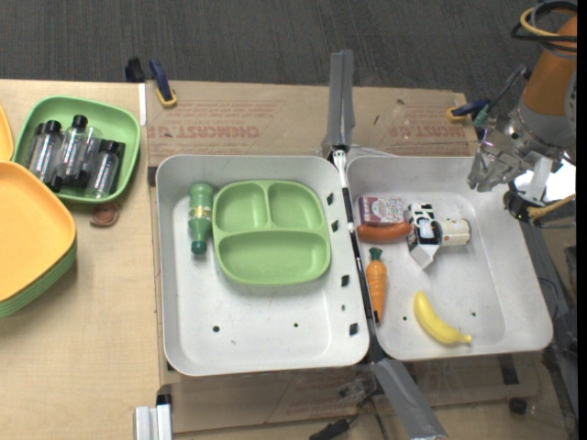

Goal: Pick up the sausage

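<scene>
The sausage (384, 232) is a reddish-orange link lying flat in the right bin (495, 282), near its left wall, just below a maroon packet (380, 210). A white and black bottle (433, 231) lies right beside the sausage's right end. My gripper (484, 174) hangs at the right bin's upper right corner, well to the right of the sausage and above the bin floor, with nothing seen in it.
A carrot (376, 280) and a banana (437, 320) lie lower in the right bin. The left bin (183, 319) holds a green divided plate (271, 230) and a green bottle (200, 216). A green tray of vials (77, 148) and orange plates (32, 236) sit left.
</scene>
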Action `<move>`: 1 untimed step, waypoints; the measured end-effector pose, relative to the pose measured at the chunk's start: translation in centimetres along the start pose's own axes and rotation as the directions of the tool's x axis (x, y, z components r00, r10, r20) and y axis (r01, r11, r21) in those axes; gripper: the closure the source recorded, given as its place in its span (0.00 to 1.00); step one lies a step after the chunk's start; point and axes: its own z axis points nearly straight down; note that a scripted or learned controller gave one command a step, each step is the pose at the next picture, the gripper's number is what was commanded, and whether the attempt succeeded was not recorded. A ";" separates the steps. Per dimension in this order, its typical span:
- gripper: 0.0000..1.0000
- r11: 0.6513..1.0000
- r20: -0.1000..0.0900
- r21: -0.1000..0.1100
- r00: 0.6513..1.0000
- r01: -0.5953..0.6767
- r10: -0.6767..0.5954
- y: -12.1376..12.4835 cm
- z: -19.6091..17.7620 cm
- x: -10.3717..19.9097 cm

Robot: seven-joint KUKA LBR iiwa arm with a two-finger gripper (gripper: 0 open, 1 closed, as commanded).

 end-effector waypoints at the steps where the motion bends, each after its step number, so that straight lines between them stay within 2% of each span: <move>1: 1.00 0.967 -0.004 -0.001 0.967 0.256 -0.256 -0.3 -13.6 0.3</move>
